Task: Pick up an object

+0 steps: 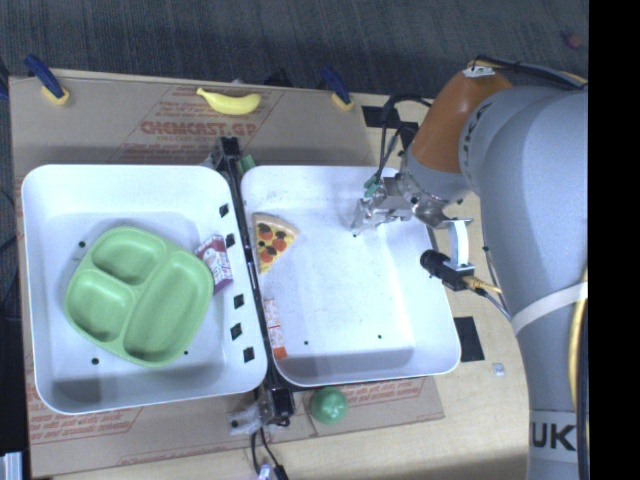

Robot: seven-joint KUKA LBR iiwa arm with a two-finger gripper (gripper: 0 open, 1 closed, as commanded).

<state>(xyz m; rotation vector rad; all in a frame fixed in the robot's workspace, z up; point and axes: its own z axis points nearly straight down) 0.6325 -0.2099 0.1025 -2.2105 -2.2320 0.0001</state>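
Observation:
My gripper hangs over the back part of the right bin, at the end of the grey arm with the orange band. Nothing shows in its grasp. A toy pizza slice lies flat at the right bin's left side, a short way left of the gripper and apart from it. In the left bin a green divided plate rests at a slant. A small dark red packet leans by the plate's right edge.
A yellow banana lies on the cardboard behind the bins. A green ball sits on the cardboard in front of the right bin. Blue clamps hold the cardboard's back edge. A small orange-red strip lies against the right bin's left wall.

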